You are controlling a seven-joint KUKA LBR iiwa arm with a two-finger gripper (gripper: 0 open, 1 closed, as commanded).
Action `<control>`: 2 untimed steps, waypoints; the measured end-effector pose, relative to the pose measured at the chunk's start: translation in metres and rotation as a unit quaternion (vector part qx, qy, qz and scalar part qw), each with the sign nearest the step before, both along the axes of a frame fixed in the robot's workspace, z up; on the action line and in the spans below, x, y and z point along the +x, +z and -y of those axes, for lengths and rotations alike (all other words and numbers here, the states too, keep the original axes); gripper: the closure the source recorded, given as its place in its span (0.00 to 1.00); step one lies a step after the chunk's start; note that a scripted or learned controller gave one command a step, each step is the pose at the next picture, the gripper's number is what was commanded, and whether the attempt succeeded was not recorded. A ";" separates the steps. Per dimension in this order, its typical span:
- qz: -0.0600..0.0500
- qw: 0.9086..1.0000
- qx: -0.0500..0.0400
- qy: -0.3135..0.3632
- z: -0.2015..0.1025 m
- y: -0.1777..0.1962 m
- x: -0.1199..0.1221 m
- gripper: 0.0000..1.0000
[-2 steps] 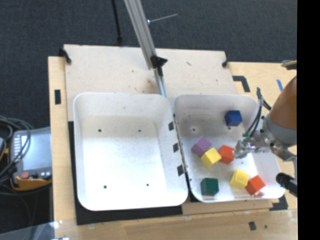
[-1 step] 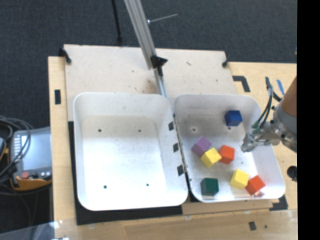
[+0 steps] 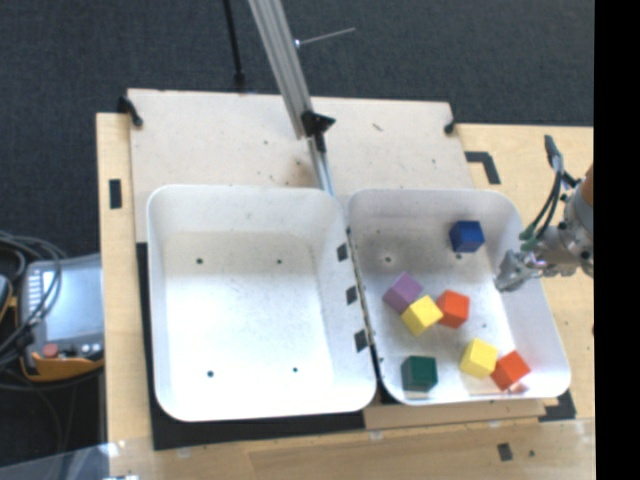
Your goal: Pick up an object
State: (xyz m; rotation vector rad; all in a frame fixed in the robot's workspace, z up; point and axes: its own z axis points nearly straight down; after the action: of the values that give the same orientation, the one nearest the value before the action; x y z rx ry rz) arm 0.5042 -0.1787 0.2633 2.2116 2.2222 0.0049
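A: Where's the claw (image 3: 508, 273)?

B: At the right wall of the right bin (image 3: 535, 313), level with the orange block (image 3: 454, 307) and well to that block's right. It hangs from the arm (image 3: 572, 230), which comes in over the bin's right rim. Whether the claw is spread or closed, I cannot tell; it is too small and blurred. Nothing is visibly between its tips.

A: And the blocks?

B: All in the right bin. Taking the orange block as the marker: a yellow block (image 3: 422, 314) touches its left side, and a purple block (image 3: 404, 291) sits just beyond that, up and to the left. The blue block (image 3: 466, 235) lies apart, above it, nearer the far wall. Below it and to the right, a second yellow block (image 3: 480, 357) sits against a second orange block (image 3: 511, 369). A green block (image 3: 419, 372) rests below and to the left, near the front wall.

A: The left bin (image 3: 175, 298)?

B: White, beside the right one.
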 end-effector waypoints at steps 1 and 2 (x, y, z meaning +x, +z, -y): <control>-0.003 1.000 0.001 0.001 -0.042 -0.004 0.005 1.00; -0.003 1.000 0.001 0.001 -0.090 -0.016 0.011 1.00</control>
State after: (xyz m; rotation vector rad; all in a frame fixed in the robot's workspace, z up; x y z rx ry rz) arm 0.5155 -0.0892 0.2470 2.2139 2.2291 0.0011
